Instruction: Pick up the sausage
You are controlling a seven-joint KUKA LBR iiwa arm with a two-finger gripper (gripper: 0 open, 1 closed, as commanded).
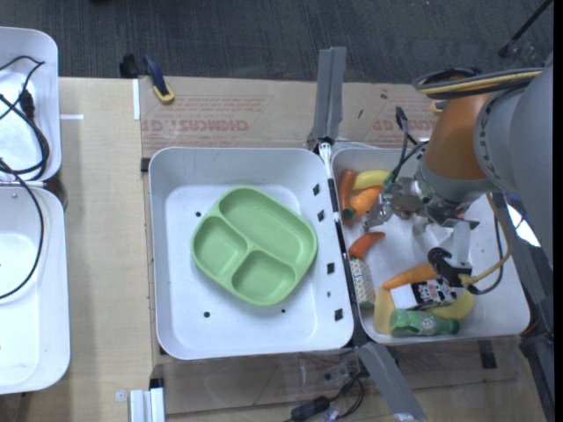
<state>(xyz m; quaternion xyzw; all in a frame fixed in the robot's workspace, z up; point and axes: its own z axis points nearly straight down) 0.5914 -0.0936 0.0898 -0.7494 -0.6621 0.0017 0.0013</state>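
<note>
Reddish-brown, the sausage (347, 181) lay at the far left corner of the right bin (501, 323), touching an orange toy. The tool (398, 205) hung just beside it — open or shut could not be told. Approach step; next came lowering over the sausage.

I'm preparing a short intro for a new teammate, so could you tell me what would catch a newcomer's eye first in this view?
Most striking is the green divided plate, lying alone in the left bin. Next is the grey arm with its orange band, reaching in from the right over the right bin, with the gripper low above the toys. That bin is crowded with colourful toy food, among it a reddish sausage near its left wall.
</note>
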